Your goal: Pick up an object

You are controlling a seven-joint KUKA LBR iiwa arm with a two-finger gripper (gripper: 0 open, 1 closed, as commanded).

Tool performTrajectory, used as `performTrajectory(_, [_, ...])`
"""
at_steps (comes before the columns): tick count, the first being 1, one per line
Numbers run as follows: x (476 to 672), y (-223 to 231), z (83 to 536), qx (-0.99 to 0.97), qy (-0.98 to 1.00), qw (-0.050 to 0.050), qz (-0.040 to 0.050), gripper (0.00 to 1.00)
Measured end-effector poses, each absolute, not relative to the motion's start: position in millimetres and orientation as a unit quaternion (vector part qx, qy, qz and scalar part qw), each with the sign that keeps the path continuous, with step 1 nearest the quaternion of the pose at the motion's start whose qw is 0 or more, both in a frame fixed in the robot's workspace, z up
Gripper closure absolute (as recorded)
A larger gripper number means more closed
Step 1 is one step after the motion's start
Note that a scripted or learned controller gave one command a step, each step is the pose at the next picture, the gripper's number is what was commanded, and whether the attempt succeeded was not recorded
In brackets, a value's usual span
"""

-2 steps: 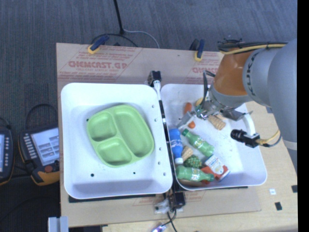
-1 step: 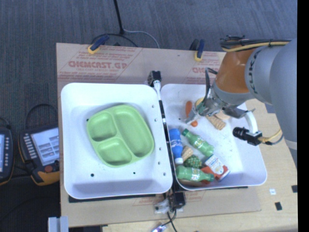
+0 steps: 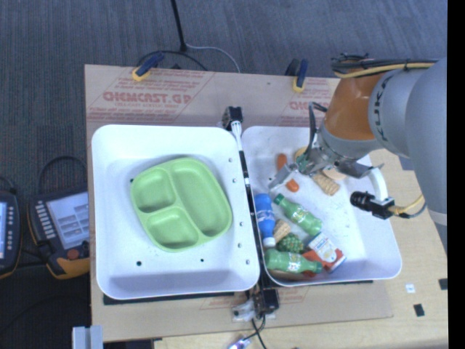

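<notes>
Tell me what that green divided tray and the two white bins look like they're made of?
The green divided tray looks like moulded plastic with a matte finish: one even colour, soft rounded compartment edges, little glare. The two shallow white bins seem to be smooth, slightly glossy plastic, judging by their rounded rims and faint sheen. Neither can be confirmed by look alone.

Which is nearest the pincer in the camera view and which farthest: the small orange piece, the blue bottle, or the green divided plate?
From the pincer:
1. Small orange piece, just below it, right bin.
2. Blue bottle, by the right bin's left wall.
3. Green divided plate, left bin.
</notes>
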State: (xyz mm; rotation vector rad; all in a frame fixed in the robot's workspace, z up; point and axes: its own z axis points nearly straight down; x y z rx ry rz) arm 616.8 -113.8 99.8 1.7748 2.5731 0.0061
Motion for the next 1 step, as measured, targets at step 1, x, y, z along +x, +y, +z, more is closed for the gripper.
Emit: performTrajectory(1, [645.1, -120.3, 88.0, 0.829, 0.560, 0.002, 0.0022, 0.00])
